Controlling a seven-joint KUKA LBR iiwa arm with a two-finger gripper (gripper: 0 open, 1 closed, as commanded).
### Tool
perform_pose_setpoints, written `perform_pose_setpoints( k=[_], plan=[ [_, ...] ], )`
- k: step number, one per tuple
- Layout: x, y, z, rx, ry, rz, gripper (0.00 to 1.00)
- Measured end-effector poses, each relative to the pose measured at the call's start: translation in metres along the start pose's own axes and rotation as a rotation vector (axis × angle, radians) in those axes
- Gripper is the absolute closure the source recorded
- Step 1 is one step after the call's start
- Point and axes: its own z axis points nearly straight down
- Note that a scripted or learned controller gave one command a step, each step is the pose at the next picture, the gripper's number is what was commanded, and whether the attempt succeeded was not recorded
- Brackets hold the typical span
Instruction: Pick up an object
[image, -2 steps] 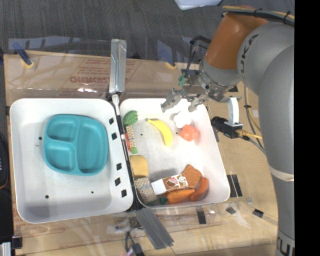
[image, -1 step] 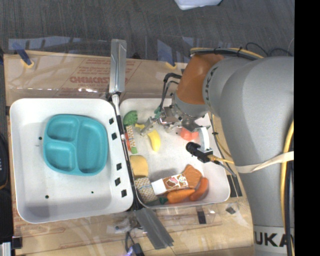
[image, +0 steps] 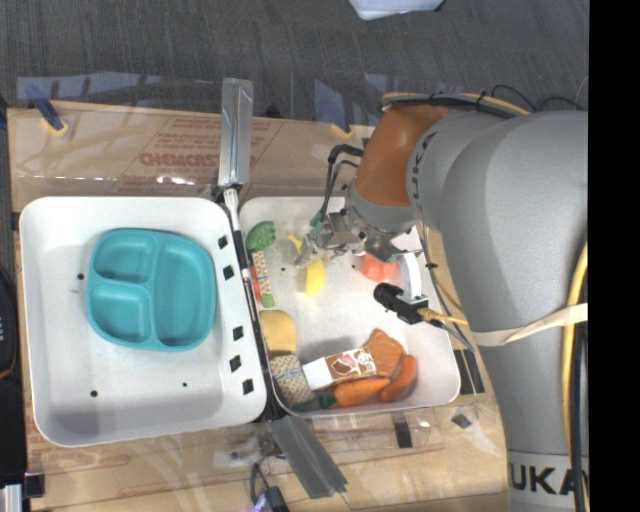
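Left bin (image: 60, 400) just has a teal divided plate (image: 152, 287) sitting in it. Right bin (image: 440, 385) has the toy food, and the gripper (image: 325, 235) is down low right above the yellow piece (image: 314, 279). Can't tell if it's spread or closed. Looks like the reach-in step; next it needs to settle over that piece and squeeze.

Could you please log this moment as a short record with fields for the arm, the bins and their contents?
arm: reaches in from the right over the right bin
gripper: low, above the yellow item
left bin: teal divided plate
right bin: green item, yellow item, orange carrot, other toy foods along its near edge
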Motion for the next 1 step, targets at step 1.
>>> perform_pose_setpoints(
  k=[1],
  plan=[
    [0.0443,0.0055,-0.0951,-0.006,-0.001,0.171,1.00]
  ],
)
